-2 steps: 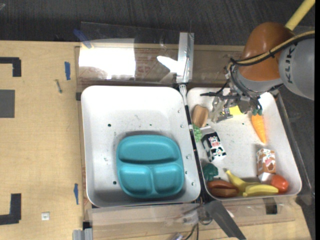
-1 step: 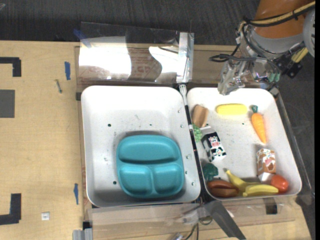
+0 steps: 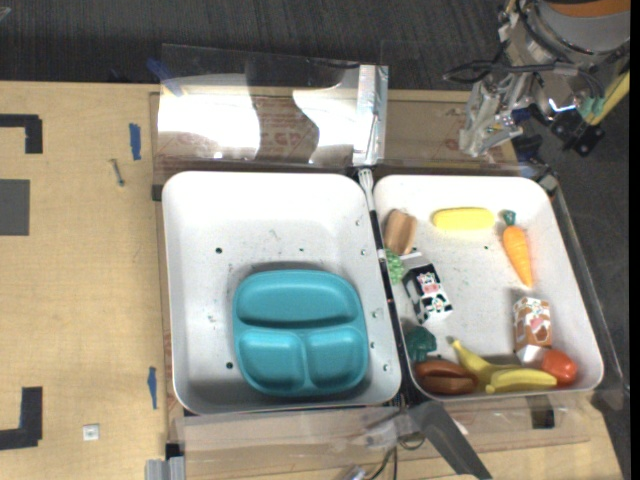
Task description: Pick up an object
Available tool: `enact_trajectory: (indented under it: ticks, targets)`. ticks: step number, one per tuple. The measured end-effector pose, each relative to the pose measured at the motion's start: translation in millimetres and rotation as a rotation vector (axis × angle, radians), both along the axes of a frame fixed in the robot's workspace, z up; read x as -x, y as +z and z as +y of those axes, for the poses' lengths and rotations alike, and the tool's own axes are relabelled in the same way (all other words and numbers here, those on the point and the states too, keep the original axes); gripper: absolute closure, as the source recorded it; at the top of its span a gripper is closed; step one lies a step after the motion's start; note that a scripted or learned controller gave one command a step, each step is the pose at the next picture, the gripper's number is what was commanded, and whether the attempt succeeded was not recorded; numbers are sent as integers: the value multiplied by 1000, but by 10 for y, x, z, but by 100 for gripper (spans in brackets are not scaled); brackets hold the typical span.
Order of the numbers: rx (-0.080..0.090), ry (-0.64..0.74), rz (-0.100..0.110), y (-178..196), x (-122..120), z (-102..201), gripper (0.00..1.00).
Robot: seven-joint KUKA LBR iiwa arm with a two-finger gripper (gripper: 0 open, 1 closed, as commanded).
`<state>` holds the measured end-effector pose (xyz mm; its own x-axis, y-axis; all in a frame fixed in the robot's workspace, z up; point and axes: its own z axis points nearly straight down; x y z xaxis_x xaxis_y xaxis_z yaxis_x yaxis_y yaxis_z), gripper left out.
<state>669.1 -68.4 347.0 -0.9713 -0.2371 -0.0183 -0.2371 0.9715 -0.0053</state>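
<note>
Toy foods sit in the shallow white right-hand bin [image 3: 575, 268], at the lower right of the frame. Along its far side lie a tan bread-like piece [image 3: 400, 233], a yellow oblong plastic piece [image 3: 462, 219] and an orange plastic carrot with a green top [image 3: 518, 253], the carrot pointing down the frame. Near the bin's left wall are a small green scrap [image 3: 395, 266] and a black-and-white cow-patterned carton [image 3: 428, 293], tilted. A small orange-and-white box [image 3: 531, 323] stands near the right wall. Along the near edge, from left to right, crowd a dark teal lump [image 3: 420, 343], a reddish-brown sausage shape [image 3: 445, 376], a yellow banana [image 3: 500, 373] and a red-orange round fruit [image 3: 562, 368]. The banana touches both its neighbours.

The grey two-finger gripper [image 3: 492, 118] hangs in the upper right of the frame, beyond the far rim of that bin and well apart from every toy. Whether it is spread or pressed together I cannot tell.

The white left-hand bin [image 3: 190, 218] holds a teal three-compartment plastic plate [image 3: 298, 330] in its near half. A clear plastic sheet [image 3: 270, 118] stands behind it.
</note>
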Motion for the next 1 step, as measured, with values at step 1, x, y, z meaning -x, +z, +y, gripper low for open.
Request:
enact_trajectory:
  ticks: [1]
  targets:
    - [0, 220, 12, -111, 12, -57, 100]
